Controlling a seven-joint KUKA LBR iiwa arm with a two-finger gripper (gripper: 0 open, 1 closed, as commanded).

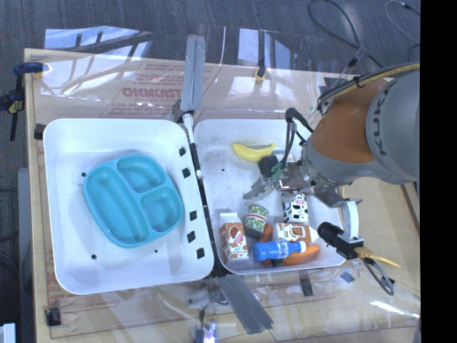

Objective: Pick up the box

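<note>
Bright, even overhead light. Strong glare streaks on clear sheeting (143,70) at bench (400,263) far edge. Both white bins (64,148) near overexposed, shadows soft along their walls. Focus slightly soft overall; small labels unreadable. Dark floor (86,6) underexposed.

We look down on the bench (107,95), a pale board under clear sheeting with red lettering near its 12 o'clock edge. Two shallow white bins sit directly on it, touching side by side: the left bin (64,263) toward 9 o'clock, the right bin (221,138) toward 3 o'clock. A grey strip (191,73) runs from their junction toward 12 o'clock.
</note>
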